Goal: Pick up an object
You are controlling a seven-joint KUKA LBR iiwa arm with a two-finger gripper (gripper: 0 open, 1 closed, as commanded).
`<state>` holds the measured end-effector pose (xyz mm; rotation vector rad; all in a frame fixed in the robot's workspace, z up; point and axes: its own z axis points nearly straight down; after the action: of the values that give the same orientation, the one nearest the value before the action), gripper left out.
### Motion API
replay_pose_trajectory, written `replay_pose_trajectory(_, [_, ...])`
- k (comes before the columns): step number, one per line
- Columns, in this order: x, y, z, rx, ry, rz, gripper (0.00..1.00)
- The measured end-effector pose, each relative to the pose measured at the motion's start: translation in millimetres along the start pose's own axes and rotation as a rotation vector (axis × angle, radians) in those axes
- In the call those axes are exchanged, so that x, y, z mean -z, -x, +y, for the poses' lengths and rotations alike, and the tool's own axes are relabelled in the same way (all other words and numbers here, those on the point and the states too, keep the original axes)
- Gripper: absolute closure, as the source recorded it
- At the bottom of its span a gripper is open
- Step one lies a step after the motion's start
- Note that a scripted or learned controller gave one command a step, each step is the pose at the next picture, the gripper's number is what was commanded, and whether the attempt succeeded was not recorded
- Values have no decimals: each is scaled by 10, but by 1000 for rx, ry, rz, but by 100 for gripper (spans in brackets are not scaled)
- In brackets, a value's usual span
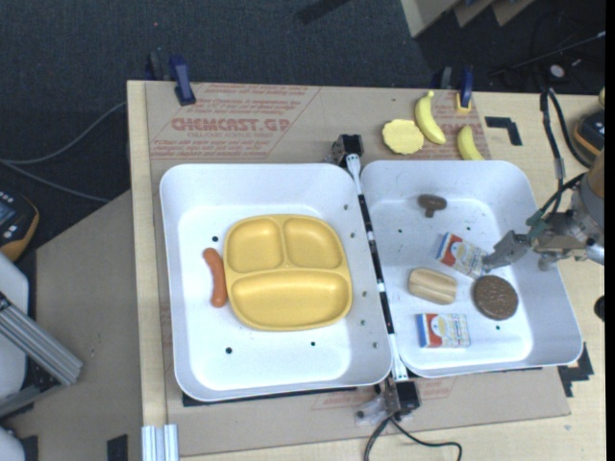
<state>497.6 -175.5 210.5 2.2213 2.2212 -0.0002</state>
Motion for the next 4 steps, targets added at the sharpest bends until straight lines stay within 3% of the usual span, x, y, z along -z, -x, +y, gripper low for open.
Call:
replay_pose_trajectory(1, [-1289,-314,484,3,9,-8,0])
replay_pose_trajectory(2, [-1211,-16,1297,3,13,-6,0])
replay_pose_trajectory(3, [-1252,468,271,-2,-4,12,0])
replay_pose_trajectory(4, [-1260,383,905,6,3,3,0])
